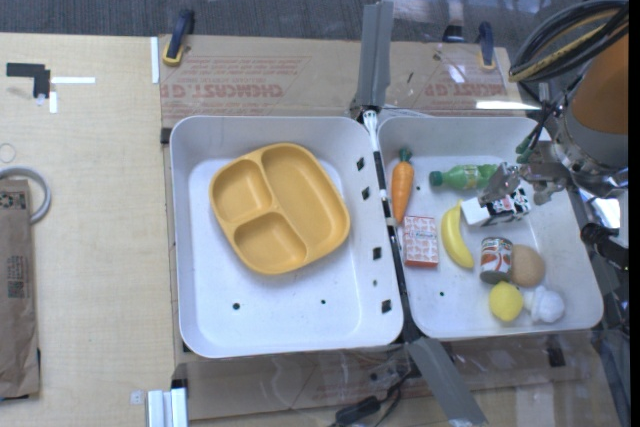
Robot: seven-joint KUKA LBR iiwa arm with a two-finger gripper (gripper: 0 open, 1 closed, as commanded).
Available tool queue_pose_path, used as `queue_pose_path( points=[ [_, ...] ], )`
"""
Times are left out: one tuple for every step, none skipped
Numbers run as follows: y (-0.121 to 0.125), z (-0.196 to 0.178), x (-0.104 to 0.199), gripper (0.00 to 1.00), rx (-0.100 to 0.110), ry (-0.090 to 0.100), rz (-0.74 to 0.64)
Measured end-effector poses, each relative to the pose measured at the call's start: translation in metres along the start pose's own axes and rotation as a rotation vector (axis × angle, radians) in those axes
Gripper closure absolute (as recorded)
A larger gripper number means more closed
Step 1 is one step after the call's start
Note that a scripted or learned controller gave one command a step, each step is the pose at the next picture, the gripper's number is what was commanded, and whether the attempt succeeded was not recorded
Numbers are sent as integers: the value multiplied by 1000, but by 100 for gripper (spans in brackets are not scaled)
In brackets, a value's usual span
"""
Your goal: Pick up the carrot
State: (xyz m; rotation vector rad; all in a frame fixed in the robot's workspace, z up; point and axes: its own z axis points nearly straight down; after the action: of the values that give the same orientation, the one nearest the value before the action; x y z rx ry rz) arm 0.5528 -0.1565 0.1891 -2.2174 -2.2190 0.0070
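Note:
The carrot [401, 187], orange with a green top, lies along the left wall of the right bin [440, 315], its tip pointing toward the front. My gripper [507, 183] hangs over the right half of that bin, a good hand's width to the right of the carrot. It sits above the cap end of a green bottle [463, 177] and a small white and black object [497, 206]. Nothing shows in its grasp. The arm's orange band [605, 100] is at the right edge.
In the right bin there are also a banana [457, 237], a red box [421, 241], a can [496, 258], a brown egg-like ball [527, 267], a lemon [506, 302] and a white ball [548, 305]. A yellow divided plate [279, 207] lies in the left bin [200, 315].

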Motion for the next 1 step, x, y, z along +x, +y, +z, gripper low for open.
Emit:
queue_pose_path(
  points=[
    [40, 85, 13, 0, -5, -2, -3]
  ],
)
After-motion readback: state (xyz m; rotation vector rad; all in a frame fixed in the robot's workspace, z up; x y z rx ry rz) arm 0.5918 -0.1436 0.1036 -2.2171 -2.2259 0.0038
